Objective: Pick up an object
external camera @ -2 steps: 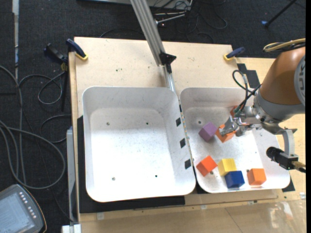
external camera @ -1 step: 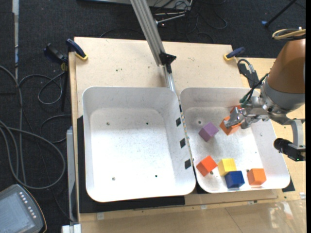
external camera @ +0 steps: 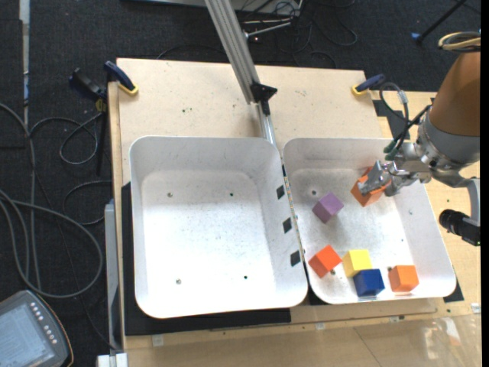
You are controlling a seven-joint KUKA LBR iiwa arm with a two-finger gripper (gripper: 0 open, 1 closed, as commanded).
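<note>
1. The arm (external camera: 457, 113) is seen reaching in from the right, its orange band above the grey wrist, over the right-hand bin (external camera: 428, 228).
2. The gripper (external camera: 376, 182) is positioned over the upper right part of that bin, pointing toward the left.
3. An orange block (external camera: 367, 193) is seen at the fingertips, tilted, and appears to be clamped between them; whether it is lifted clear of the bin floor cannot be told.
4. A purple block (external camera: 328, 206) lies on the bin floor to the left of the gripper, apart from it.
5. Four blocks are grouped near the front edge of the same bin: an orange-red block (external camera: 325, 260), a yellow block (external camera: 356, 261) just beside it, a blue block (external camera: 368, 282) touching the yellow one at the front, and another orange block (external camera: 403, 278) to the right.
6. The left-hand bin (external camera: 153, 205) sits beside the right one on the worktop (external camera: 191, 102).
7. Clamps with yellow tips (external camera: 122, 79) are fixed at the rear corners of the worktop.
</note>
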